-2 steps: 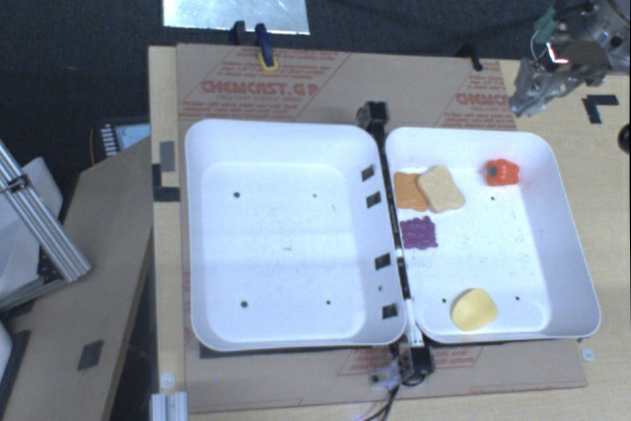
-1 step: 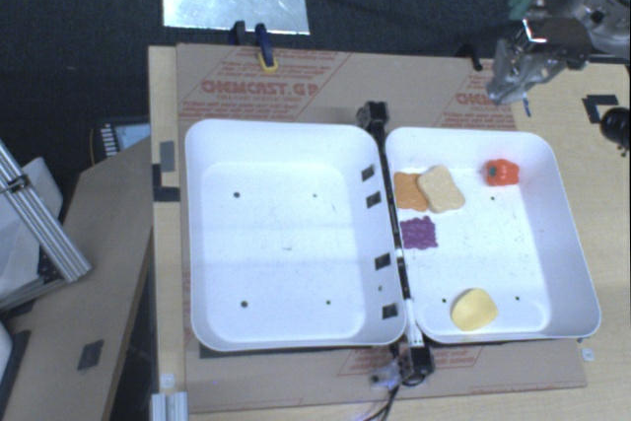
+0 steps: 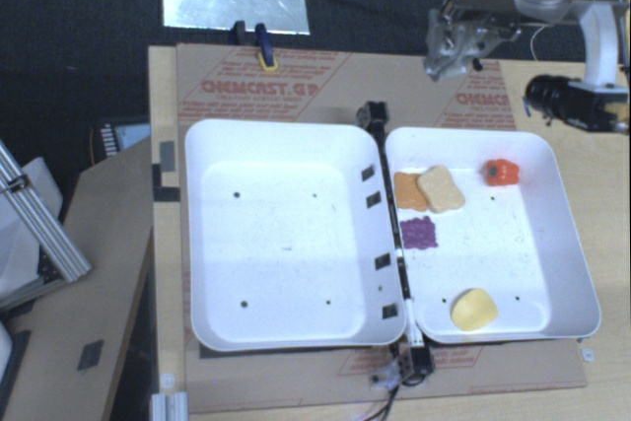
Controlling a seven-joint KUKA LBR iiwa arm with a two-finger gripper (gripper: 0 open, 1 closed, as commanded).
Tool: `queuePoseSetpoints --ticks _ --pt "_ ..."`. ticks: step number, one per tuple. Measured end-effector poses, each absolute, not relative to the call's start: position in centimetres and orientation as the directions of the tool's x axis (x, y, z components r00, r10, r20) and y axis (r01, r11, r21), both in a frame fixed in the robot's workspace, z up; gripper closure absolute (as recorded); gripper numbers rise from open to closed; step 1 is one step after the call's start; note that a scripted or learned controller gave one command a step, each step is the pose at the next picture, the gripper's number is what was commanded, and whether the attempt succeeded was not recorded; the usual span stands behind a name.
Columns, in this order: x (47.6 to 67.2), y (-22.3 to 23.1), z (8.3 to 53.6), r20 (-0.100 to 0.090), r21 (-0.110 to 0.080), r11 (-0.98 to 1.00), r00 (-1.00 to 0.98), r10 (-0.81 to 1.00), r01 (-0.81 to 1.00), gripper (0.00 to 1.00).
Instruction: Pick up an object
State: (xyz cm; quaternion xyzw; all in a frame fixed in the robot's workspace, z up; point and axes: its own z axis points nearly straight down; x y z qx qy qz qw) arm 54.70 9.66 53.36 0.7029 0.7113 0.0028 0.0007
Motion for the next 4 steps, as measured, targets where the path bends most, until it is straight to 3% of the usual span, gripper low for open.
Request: queuePoseSetpoints --ticks 1,2,3,4 --pt "55.9 18.3 52.9 0.003 0.002 0.013 -0.013 1.0 1.0 1.0" --pt "55.1 23.8 53.5 0.003 0.002 0.011 -0.011 1.0 1.0 1.0" --pt "55.2 23.5 54.7 0.003 0.005 0.007 -0.007 1.0 1.0 1.0" --pt "51.7 20.5 53.5 0.0 0.0 0.0 0.0 1.0 1.0 1.0"
